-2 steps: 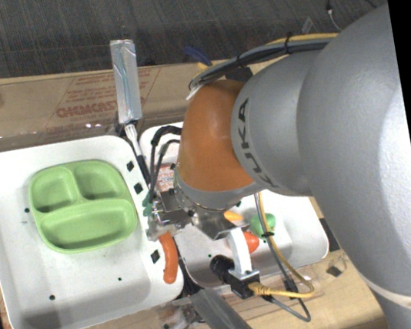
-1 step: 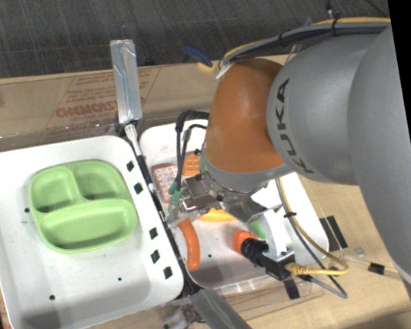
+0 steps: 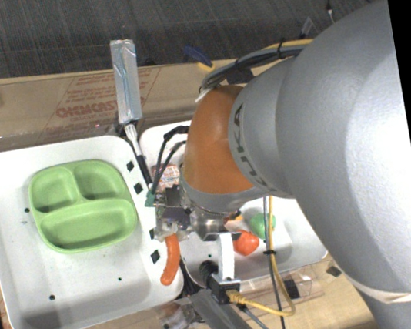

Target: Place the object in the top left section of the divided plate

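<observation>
A green divided plate (image 3: 83,204) lies in the left bin (image 3: 17,254), with two small sections at its far side and one long section in front. My gripper (image 3: 169,219) hangs low over the left edge of the right bin, under the orange band of the arm (image 3: 214,146). An orange carrot-shaped object (image 3: 169,261) shows just below the gripper, slanting across the wall between the two bins. Whether the gripper touches it is hidden by the wrist.
An orange-red piece (image 3: 245,244) and a green piece (image 3: 261,224) lie in the right bin (image 3: 298,250) beside the wrist. The arm's grey body covers most of that bin. Cables and a bracket (image 3: 219,314) sit at the bench's front edge.
</observation>
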Available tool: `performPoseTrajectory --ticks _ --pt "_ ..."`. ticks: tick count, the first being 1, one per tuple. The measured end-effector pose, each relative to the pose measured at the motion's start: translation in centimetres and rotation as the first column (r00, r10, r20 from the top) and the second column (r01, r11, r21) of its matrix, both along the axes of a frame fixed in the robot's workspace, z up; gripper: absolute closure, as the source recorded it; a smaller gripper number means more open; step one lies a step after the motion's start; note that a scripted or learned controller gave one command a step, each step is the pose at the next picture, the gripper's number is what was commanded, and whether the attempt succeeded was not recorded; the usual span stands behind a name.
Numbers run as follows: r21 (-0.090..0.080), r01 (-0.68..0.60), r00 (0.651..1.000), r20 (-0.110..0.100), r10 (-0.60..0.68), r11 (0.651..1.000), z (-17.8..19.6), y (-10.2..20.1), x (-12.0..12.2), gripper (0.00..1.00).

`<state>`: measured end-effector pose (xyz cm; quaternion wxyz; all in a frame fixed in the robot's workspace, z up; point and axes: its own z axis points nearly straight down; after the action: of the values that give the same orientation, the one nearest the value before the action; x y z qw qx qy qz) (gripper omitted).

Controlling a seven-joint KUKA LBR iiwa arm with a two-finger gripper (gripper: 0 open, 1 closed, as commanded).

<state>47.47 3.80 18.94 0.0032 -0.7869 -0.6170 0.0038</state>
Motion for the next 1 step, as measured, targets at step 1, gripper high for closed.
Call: performPoseTrajectory --ticks 1 --pt "-0.002 0.183 0.983 0.004 -0.183 0.983 0.07 5.22 4.42 1.00"
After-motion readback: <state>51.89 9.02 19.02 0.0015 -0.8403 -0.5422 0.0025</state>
